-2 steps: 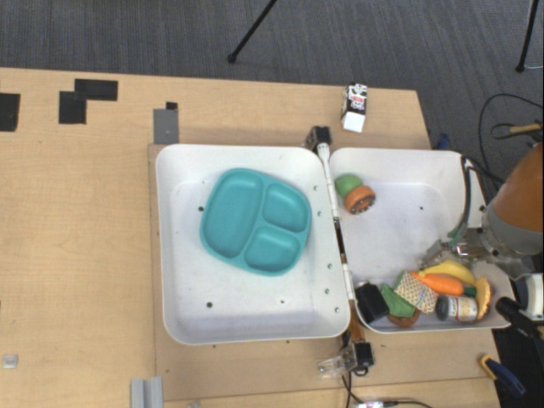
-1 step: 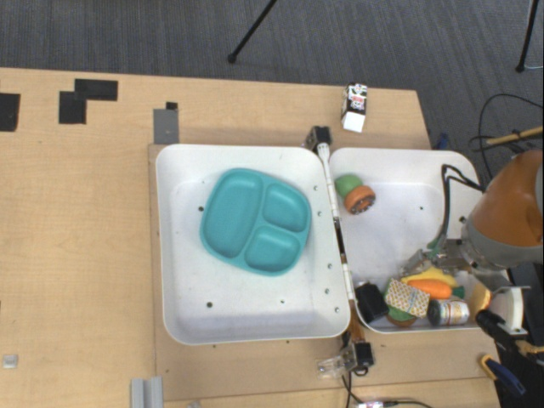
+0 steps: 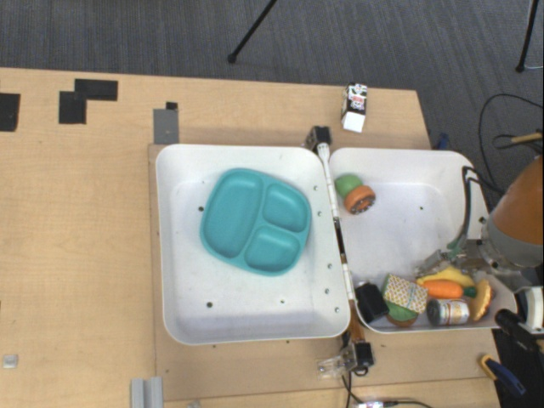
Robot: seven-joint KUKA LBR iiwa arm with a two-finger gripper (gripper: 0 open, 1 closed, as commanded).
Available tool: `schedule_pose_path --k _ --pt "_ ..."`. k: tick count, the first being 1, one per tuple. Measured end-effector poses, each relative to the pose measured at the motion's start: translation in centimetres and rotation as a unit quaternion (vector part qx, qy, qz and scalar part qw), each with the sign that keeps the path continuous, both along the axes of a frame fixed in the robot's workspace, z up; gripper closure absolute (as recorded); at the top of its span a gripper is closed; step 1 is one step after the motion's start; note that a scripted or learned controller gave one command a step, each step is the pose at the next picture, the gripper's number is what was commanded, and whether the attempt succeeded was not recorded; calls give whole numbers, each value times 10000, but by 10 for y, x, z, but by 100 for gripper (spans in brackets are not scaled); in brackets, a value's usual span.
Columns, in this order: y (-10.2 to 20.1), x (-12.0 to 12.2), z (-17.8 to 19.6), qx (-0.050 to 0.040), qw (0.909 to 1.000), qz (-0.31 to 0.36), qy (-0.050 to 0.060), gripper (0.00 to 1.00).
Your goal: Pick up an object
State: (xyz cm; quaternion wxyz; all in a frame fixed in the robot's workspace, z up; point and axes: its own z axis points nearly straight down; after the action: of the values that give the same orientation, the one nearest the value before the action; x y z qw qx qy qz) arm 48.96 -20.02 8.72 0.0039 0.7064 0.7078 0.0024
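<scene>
Nearest me, a small metal can (image 3: pixel 448 312), an orange carrot (image 3: pixel 442 290) and a yellow banana (image 3: pixel 448 275) crowded the right white bin's (image 3: pixel 399 219) front corner, just beside the grey arm's gripper (image 3: pixel 463 257); its state I couldn't tell. Farther off, a teal divided plate (image 3: pixel 255 220) lay in the left bin (image 3: pixel 183 253).

A dark grey carpet (image 3: pixel 127 15) is running across the top of the view, ribbed in fine lines. Thin black stand legs (image 3: pixel 259 19) are slanting across it, and another (image 3: pixel 529 24) is dropping down at the far right edge. Below, a pale wooden bench (image 3: pixel 76 270) is taking up most of the scene, its far edge meeting the carpet. Black rectangular patches (image 3: pixel 85 99) are sitting on the wood at upper left, with a small grey bracket (image 3: pixel 167 124) standing just beside them. Soft, even light is falling everywhere, casting hardly any shadow.
</scene>
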Motion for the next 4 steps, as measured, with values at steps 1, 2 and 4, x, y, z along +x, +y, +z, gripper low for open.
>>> schedule_pose_path --k 1,2,4 --pt "26 0 0 -15 10000 5 -12 0" --pt "27 2 11 -19 10000 15 -39 100" --pt "49 0 0 -23 10000 -2 -14 0"
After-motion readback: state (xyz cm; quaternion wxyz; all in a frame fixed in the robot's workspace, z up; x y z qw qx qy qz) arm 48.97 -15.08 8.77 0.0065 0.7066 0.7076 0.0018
